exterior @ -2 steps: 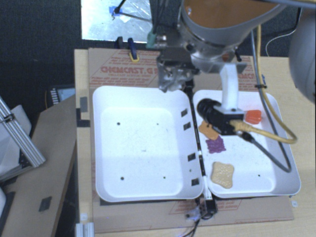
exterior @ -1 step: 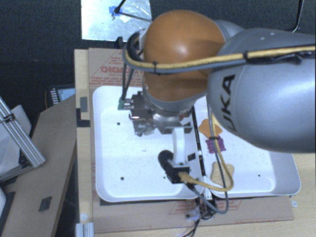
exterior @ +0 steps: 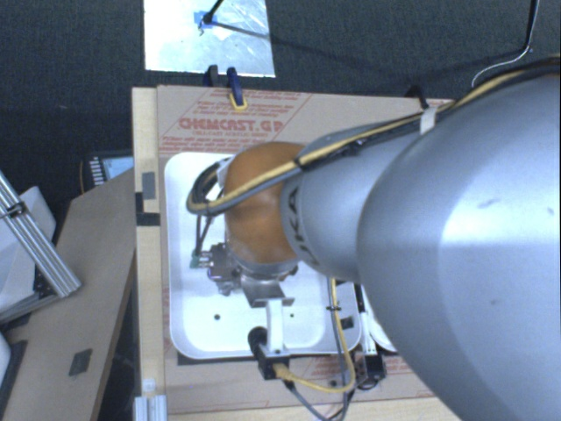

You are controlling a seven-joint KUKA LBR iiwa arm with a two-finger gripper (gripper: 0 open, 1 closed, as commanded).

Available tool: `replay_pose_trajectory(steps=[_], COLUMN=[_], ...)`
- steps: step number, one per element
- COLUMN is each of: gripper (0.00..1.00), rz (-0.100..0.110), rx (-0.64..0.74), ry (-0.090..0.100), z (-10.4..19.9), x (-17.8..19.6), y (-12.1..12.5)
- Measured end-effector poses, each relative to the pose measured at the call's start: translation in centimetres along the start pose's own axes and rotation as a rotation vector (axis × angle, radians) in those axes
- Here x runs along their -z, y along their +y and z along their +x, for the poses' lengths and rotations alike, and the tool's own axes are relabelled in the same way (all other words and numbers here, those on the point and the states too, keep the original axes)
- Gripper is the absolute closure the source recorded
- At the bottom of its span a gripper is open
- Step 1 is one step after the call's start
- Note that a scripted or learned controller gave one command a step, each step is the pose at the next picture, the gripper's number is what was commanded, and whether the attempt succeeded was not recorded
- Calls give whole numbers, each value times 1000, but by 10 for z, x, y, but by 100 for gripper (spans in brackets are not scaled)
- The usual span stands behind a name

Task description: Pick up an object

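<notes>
My arm reaches in from the right and covers most of the scene. Its orange band (exterior: 256, 202) hangs over the left white bin (exterior: 188, 327). Below the band, the metal wrist and gripper (exterior: 238, 274) point down into that bin, over its middle. The arm hides whatever lies under the gripper. I can make out no loose object on the bare part of the bin floor at the front left.
The bins rest on a brown cardboard sheet (exterior: 263, 117) with red lettering. Yellow and black cables (exterior: 311, 382) trail off the wrist near the bin's front edge. A blue and yellow clamp (exterior: 235, 90) sits at the cardboard's far edge. An aluminium rail (exterior: 35, 244) leans at the left.
</notes>
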State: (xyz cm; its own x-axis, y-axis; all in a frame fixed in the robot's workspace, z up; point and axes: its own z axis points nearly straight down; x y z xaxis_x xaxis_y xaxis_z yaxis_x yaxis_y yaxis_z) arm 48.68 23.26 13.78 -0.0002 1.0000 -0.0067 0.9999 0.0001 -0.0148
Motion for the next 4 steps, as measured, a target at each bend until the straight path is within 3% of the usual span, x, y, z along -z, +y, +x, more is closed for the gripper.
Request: replay_pose_trajectory(steps=[1, 2, 4], gripper=[100, 100, 100], rz=[-21, -21, -18], rx=[-1, 4, 3], ry=[9, 10, 9], z=[1, 1, 1], x=[45, 121, 138], y=[63, 45, 46])
